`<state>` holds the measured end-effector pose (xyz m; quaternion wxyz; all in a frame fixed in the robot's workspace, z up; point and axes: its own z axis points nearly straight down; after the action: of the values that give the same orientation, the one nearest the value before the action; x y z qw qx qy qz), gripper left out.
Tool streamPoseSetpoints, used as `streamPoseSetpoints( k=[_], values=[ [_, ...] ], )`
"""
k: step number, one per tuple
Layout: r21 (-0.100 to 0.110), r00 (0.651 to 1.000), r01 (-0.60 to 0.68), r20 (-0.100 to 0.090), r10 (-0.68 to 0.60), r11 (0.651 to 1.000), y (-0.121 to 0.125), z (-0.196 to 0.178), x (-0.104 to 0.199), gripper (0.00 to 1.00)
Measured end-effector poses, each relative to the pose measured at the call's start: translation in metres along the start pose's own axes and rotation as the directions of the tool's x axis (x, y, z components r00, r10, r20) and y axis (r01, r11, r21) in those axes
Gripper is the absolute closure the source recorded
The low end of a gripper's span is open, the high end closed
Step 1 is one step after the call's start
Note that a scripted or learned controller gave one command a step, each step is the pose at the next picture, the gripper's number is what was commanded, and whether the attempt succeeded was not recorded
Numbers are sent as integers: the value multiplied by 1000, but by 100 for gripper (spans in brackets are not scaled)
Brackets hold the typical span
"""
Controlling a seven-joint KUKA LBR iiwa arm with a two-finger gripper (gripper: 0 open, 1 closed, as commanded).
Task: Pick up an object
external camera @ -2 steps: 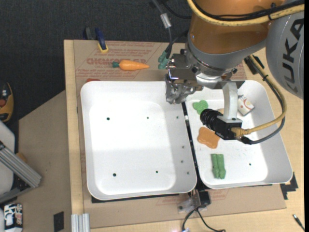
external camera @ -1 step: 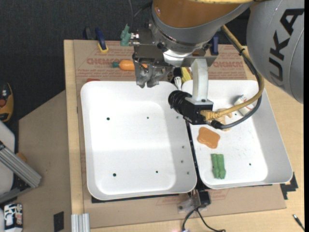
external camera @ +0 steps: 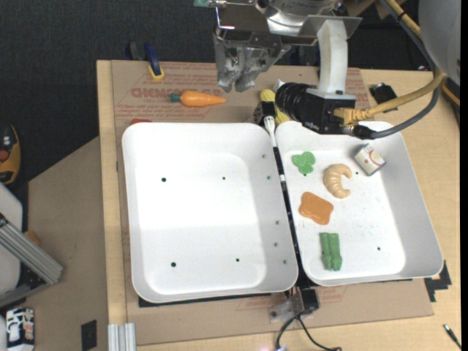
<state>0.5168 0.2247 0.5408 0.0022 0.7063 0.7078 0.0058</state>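
The croissant lies in the right bin, and I judge it the best pick: likely light, stiff plastic, smooth and curved, so I would pinch it across its thick middle. Just left of it and higher sits a green leafy piece; below and left, an orange slab; further below, a green pod; right and above, a small white block. My pincer hangs well up and left of the croissant, past the bins, near a carrot. I hold nothing; how far my pincer stands open I cannot tell.
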Motion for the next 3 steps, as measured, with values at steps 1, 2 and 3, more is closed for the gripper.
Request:
streamPoseSetpoints(
  k=[1,2,3],
  values=[
    [24,1000,-5,11,4,1000,30,130,-2,100],
    [-3,1000,-1,-1,1,1000,41,11,0,100],
    [19,1000,3,6,-3,1000,-42,50,0,100]
  ],
)
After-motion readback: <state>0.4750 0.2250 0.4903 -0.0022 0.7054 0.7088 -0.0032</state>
